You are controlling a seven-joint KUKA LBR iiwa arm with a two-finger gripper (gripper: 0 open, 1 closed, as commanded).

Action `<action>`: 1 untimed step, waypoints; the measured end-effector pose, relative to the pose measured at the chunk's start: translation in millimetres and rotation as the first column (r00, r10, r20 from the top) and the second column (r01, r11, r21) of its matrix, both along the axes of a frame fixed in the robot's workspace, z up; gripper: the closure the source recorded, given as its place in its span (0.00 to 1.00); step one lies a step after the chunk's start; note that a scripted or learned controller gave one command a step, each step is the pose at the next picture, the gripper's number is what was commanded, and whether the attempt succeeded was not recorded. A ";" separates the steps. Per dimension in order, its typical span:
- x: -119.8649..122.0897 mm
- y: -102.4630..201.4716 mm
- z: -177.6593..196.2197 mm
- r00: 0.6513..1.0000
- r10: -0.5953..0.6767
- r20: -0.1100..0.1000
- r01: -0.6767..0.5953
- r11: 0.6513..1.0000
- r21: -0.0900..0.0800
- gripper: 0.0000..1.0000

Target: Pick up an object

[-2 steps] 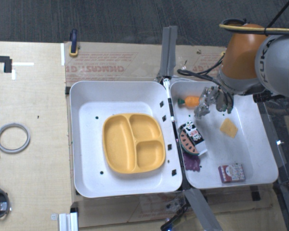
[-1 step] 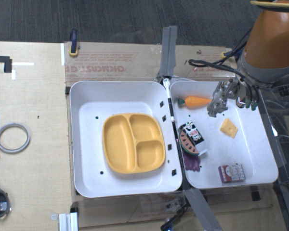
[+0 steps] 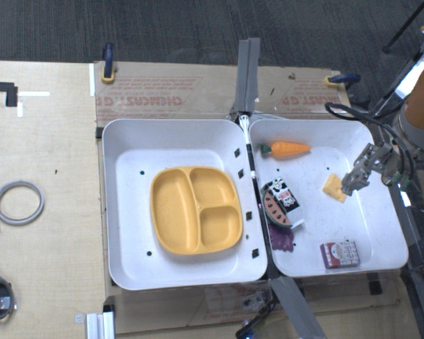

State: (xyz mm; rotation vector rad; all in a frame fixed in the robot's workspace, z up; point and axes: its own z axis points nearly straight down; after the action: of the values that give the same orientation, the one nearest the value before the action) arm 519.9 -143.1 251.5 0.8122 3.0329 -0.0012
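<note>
While the gripper point(image 3: 358, 177) hangs low in the right bin point(image 3: 381, 256), its fingertips sit just at the 3 o'clock side of a yellow wedge point(image 3: 333, 187) — touching or not, I cannot tell, nor how wide the jaws stand. A carrot point(image 3: 288, 149) lies at 11 o'clock.

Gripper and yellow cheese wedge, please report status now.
Two-finger gripper low in right white bin, beside yellow cheese wedge. Wedge on bin floor, not gripped. Nothing between them.
</note>
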 end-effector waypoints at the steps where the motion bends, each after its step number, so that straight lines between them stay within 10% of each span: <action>1: 0.1 0.3 0.0 1.000 0.000 0.000 0.000 1.000 0.000 0.00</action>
State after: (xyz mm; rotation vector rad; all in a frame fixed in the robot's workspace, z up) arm 520.0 -142.8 251.5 0.8115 3.0331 -0.0013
